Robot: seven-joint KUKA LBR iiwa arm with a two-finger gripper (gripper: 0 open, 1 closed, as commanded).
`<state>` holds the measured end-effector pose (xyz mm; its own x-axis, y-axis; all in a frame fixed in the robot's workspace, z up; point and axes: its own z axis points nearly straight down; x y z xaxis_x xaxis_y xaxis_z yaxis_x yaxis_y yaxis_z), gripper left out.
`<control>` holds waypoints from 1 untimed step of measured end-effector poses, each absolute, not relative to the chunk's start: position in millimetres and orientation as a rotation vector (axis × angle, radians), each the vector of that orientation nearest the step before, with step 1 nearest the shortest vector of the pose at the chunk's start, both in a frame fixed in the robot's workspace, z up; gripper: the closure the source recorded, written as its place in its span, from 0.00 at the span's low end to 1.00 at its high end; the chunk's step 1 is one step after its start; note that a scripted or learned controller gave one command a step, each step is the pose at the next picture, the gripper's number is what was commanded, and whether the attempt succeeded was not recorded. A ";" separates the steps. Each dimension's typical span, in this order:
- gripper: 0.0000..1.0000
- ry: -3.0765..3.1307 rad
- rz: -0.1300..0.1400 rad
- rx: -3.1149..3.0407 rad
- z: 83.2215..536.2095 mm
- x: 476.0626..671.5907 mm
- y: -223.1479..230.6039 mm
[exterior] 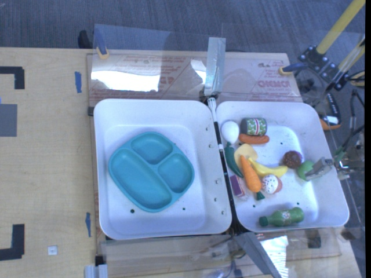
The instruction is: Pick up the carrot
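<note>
Resting on tan bench (40,155), two white bins (116,213); carrot (250,174) in right bin; end effector state unclear.

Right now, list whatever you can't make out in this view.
Camera view:
- Claw: small and blurred at the right bin's far rim.
- Can: label too small to read.
- Purple toy: partly hidden by the carrot, so its kind is unclear.

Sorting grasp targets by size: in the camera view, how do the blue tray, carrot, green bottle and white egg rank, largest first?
1. Blue tray, by far the largest.
2. Carrot and green bottle look about alike in length, so I won't rank them.
3. White egg, the smallest.
</note>
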<state>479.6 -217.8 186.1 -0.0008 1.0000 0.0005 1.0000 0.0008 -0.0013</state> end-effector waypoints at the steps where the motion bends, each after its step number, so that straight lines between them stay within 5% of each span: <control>1: 0.00 -2.119 0.002 -2.313 136.6 479.2 -128.6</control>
<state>479.2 -128.6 136.6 0.0876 0.9962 0.0024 0.9961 -0.0876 -0.0044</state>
